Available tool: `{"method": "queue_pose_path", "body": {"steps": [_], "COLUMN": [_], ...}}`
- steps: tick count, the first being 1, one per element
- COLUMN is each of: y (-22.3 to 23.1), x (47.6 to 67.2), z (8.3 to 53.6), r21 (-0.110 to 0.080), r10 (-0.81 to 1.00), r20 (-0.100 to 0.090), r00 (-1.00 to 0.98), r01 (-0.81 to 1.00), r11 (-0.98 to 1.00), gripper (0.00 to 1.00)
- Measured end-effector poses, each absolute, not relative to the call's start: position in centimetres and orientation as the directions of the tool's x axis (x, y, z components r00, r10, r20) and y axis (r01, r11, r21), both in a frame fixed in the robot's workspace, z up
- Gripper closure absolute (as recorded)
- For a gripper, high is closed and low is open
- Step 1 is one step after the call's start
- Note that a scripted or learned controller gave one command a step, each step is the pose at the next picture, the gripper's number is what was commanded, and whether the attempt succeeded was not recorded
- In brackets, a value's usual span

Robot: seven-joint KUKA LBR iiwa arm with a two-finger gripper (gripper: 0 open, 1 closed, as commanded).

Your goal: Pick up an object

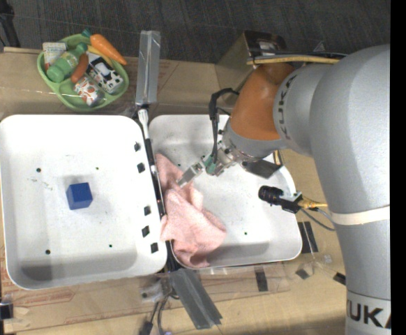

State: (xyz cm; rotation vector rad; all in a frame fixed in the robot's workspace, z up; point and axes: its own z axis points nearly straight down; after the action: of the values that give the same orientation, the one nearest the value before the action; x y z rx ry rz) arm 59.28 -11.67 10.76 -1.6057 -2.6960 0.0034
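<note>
You see the gripper (189, 175) low in the right bin (276, 246), fingers narrow, tips at the far edge of the pink cloth (189, 218) by the left wall, grasp unclear; blue cube (79, 195) in left bin (21, 145).

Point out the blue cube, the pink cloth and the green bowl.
blue cube (79, 195), camera view, on its top face.
pink cloth (190, 222), camera view, on the middle of its crumpled folds.
green bowl (66, 98), camera view, on its lower left rim.
</note>
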Motion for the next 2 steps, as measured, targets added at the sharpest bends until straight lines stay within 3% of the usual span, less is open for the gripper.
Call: {"method": "queue_pose_path", "body": {"steps": [1,2], "y": [-9.76,-9.68], "x": [59.40,59.43], "z": [9.15,10.15], "r21": [-0.004,-0.005], "r10": [0.865,0.863], "r20": [0.003,0.004], "r00": [-0.501,-0.505], "r01": [0.865,0.863], "r11": [0.501,0.505], "gripper": [0.00,1.00]}}
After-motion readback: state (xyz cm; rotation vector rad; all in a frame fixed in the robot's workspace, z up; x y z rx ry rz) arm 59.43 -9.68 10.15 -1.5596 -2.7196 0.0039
